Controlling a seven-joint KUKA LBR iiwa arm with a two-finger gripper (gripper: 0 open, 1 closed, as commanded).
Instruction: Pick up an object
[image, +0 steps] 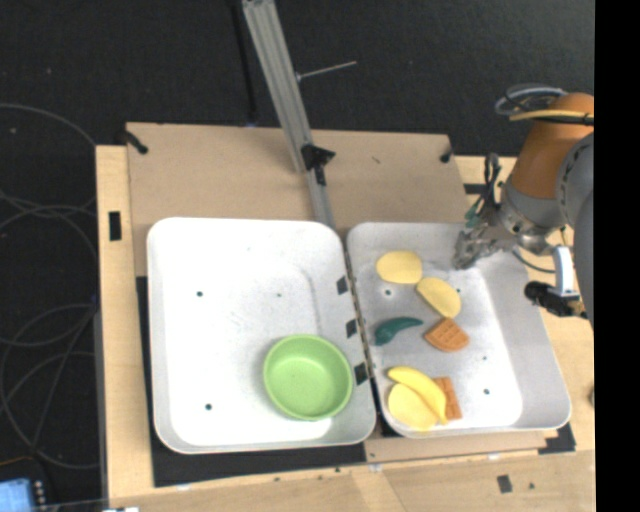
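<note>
The right bin (520, 380) holds several small items. Two flat yellow pieces, one (399, 267) and another (439, 296), lie near its back. A dark green curved piece (396, 328) and an orange waffle-like piece (446, 336) sit mid-bin. A yellow banana-like pair (415, 397) rests at the front beside an orange slab (450, 399). My gripper (470, 250) hangs over the bin's back right corner, right of the yellow pieces and apart from them. Nothing shows between its tips.
The left bin (220, 290) carries a green bowl (307, 375) at its front right. A grey metal pole (285, 100) slants down to the gap between the bins. Cables lie on the dark floor at the left.
</note>
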